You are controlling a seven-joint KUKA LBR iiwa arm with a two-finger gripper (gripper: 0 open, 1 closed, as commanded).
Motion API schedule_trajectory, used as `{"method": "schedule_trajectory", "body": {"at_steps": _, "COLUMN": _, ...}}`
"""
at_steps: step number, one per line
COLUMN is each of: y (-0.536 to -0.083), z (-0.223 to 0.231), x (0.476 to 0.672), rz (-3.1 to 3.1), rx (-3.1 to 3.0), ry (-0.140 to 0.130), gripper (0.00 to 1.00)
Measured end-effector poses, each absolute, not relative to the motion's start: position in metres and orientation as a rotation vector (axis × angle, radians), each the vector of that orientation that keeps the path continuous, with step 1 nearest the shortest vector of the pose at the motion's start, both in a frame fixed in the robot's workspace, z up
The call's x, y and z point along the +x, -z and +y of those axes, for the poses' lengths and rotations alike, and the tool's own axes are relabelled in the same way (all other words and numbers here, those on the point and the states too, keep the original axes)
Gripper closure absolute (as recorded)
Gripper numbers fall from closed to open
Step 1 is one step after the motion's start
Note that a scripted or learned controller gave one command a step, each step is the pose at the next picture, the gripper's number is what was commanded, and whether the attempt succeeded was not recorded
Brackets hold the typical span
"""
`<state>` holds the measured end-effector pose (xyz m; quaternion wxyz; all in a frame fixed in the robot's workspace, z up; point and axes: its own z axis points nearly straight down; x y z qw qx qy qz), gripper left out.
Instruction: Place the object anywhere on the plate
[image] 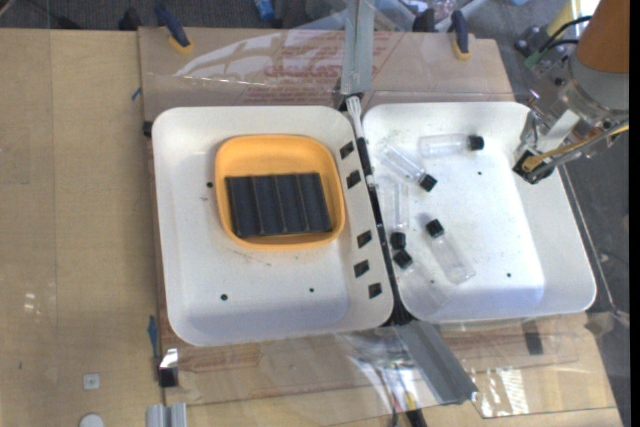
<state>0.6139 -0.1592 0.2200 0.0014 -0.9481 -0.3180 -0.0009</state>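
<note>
At frame right, the gripper point(533, 165), finger state unclear, risks slipping on the clear vials point(447, 144), never reaching the yellow plate point(279, 152).

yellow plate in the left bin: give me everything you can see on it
The yellow plate is a rounded-square dish, plastic-looking, with a raised rim and a smooth matte surface. It lies flat, right side up, in the left bin, slightly toward the bin's back and right. A dark ribbed rectangular insert covers most of its well, running to the front rim; the back strip of the well is bare. Nothing else rests on it, and the gripper is away over the right bin's far edge.
</note>
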Motion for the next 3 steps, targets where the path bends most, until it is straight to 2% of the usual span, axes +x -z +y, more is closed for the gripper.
{"method": "schedule_trajectory", "body": {"at_steps": 1, "y": -0.272, "z": -0.162, "x": 0.655, "rz": -0.981, "rx": -2.985, "ry": 0.002, "gripper": 1.0}}
{"method": "schedule_trajectory", "body": {"at_steps": 2, "y": -0.354, "z": -0.181, "x": 0.661, "rz": -1.226, "rx": -2.895, "ry": 0.004, "gripper": 1.0}}
{"method": "schedule_trajectory", "body": {"at_steps": 3, "y": -0.437, "z": -0.212, "x": 0.652, "rz": -1.559, "rx": -2.733, "ry": 0.005, "gripper": 1.0}}
